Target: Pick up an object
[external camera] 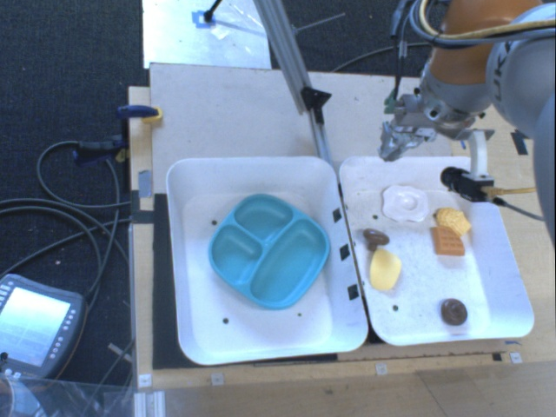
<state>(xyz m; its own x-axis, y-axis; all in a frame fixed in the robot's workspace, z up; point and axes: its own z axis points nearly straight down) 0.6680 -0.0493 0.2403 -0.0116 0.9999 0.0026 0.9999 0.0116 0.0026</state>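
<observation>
Objects to choose from all lie in the right-hand shallow white bin (pixel 512 311): a flat white fried-egg-shaped toy (pixel 405 203), a small tan waffle-like square (pixel 448 241), a yellow-brown lumpy piece (pixel 453 221) touching it, a pale yellow potato-shaped piece (pixel 385 269) with a small brown mushroom-like piece (pixel 375 237) at its upper end, and a round dark brown cookie-like disc (pixel 453 311) near the front. The left-hand shallow white bin (pixel 187 320) holds a blue three-compartment plastic plate (pixel 269 250).

The pincer (pixel 391 148) hangs above the right bin's far left corner, over the tabletop (pixel 234 111), with nothing between its tips; whether they are spread or pressed together I cannot tell.

By my reading this is the approach step: no object is yet selected or touched. Next the arm would need to travel toward the front and descend; the egg toy is nearest.
</observation>
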